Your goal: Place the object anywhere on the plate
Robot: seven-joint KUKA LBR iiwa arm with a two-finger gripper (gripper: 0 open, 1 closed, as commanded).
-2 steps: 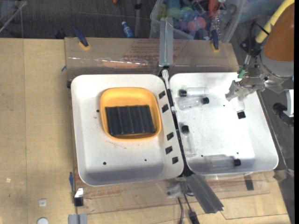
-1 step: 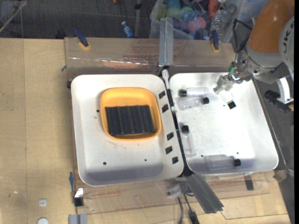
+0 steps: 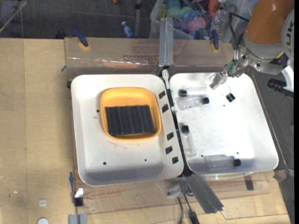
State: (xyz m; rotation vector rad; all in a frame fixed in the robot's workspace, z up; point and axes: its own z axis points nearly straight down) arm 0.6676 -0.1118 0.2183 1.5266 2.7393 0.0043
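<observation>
Gripper (image 3: pixel 218 80) hangs over the right bin's (image 3: pixel 261 120) far edge, tilted; can't tell its state or whether it holds anything. Clear tubes lie in that bin: one near the far-left corner (image 3: pixel 194 99), one at the near edge (image 3: pixel 222 161). The yellow plate (image 3: pixel 130 95) in the left bin (image 3: pixel 84 125) carries a dark ridged slab (image 3: pixel 129 120), so it's the drop target.

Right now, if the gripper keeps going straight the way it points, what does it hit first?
The gripper points down and left into the right bin. First in line looks like the clear black-capped vial just beyond its tip, though height above the bin floor is hard to judge.
</observation>
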